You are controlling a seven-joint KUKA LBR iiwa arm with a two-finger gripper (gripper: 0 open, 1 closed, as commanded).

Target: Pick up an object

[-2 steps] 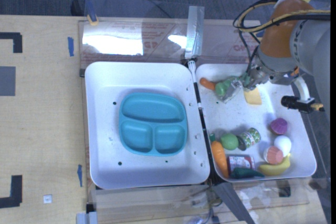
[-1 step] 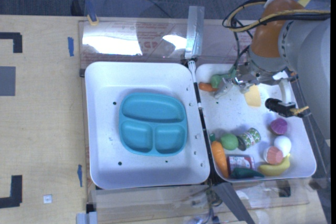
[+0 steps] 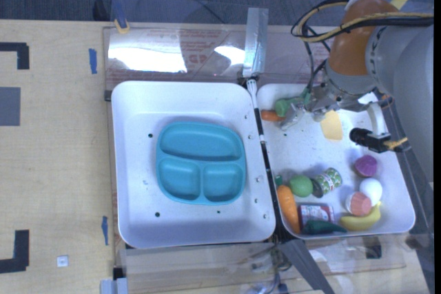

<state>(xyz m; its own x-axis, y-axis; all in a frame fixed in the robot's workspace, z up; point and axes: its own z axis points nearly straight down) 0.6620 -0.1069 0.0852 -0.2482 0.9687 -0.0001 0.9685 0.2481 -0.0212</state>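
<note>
1. A blue divided tray (image 3: 201,162) lies in the left bin (image 3: 131,107), centre of the frame.
2. In the right bin (image 3: 406,213), an orange carrot (image 3: 288,206) lies at the lower left, beside a green ball (image 3: 300,185).
3. The end effector (image 3: 295,113) sits at that bin's upper left, just beside a green-and-orange toy (image 3: 277,110); whether it is apart or together cannot be told.
4. A yellow banana (image 3: 364,219) lies at lower right.
</note>
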